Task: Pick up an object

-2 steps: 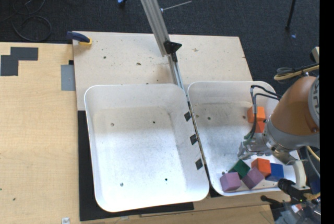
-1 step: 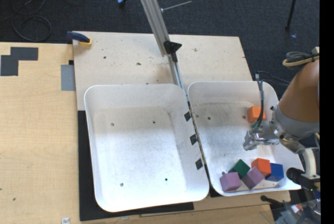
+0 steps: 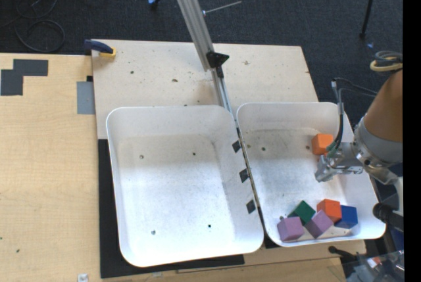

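Fingers [image 3: 327, 172] hang low in the right bin [image 3: 276, 117], just near-right of the orange block [image 3: 322, 142] (I cannot tell if they are apart or together). More blocks [image 3: 317, 217] sit nearer.

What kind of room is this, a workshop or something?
Probably a robotics lab. A robot arm reaches over two white bins on a bench, coloured blocks lie in one, and cables trail across the dark floor.
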Motion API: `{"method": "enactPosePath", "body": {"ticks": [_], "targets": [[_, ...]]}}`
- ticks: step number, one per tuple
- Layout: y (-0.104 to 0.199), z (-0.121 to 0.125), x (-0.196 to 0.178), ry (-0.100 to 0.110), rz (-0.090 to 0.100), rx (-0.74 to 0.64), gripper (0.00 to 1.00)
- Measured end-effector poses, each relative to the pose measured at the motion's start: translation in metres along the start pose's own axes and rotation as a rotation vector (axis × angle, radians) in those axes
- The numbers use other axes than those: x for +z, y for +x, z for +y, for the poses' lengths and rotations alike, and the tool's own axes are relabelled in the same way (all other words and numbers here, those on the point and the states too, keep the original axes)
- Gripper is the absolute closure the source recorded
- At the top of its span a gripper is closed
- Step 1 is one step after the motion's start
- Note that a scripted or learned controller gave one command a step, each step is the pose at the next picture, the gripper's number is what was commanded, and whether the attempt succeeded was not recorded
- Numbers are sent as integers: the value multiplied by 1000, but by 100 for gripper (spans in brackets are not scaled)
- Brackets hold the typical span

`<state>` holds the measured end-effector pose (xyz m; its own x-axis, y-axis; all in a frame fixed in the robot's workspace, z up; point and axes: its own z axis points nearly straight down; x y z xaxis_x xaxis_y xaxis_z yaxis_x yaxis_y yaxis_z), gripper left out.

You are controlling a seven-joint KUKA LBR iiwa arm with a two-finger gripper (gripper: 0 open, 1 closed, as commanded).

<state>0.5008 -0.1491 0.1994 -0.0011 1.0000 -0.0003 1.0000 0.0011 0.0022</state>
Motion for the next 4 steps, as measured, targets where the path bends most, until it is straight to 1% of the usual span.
{"method": "enactPosePath", "body": {"ticks": [1,2,3,4], "targets": [[-1,1,-53,-2,-1,0,100],[51,-2,-57,5,4,-4,100],[95,5,-46,8,3,-2,100],[147,7,-52,5,3,-4,100]]}}
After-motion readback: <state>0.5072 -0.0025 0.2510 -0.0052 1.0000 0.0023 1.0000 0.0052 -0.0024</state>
